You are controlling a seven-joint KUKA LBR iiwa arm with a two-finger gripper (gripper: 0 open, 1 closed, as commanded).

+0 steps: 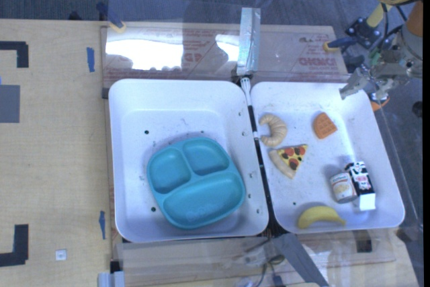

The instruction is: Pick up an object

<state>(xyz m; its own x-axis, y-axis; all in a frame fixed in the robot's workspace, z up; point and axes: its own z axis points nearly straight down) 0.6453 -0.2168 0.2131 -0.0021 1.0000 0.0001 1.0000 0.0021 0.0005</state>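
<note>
Above right bin (386, 144) far corner: gripper (366, 83) parked clear, claw state indeterminable; croissant (273, 129), banana (320, 216) unobstructed for picking.

Glossy white plastic bins (127, 144), matt teal plastic tray (195, 183), wood bench (54, 165).

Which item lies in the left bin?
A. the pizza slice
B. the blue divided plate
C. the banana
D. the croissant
B: the blue divided plate is in the left bin, while the banana, the pizza slice and the croissant all lie in the right bin.
</note>
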